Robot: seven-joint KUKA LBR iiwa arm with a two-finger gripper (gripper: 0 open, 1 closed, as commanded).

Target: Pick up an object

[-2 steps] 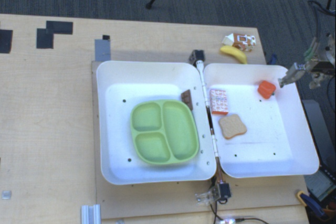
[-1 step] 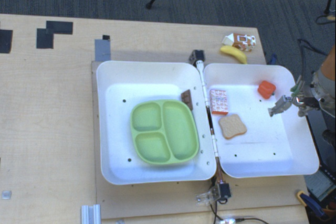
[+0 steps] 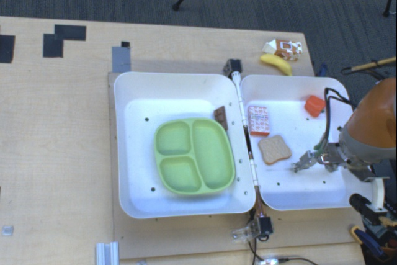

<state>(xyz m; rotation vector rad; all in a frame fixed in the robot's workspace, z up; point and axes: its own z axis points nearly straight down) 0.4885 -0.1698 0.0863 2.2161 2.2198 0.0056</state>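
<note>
The desk (image 3: pixel 56 152) carries two white bins. The left bin (image 3: pixel 133 152) holds a green divided plate (image 3: pixel 194 157) and a small brown piece (image 3: pixel 220 114) by its right wall. The right bin (image 3: pixel 291 195) holds a bread slice (image 3: pixel 274 149), a red-and-white packet (image 3: pixel 258 120) and an orange block (image 3: pixel 314 105). The end effector (image 3: pixel 304 162) sits low just right of the bread, fingers slightly apart, gripping nothing

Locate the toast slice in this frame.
The toast slice lies in the right bin, near its left wall, just below the red-and-white packet and left of the end effector.
</note>
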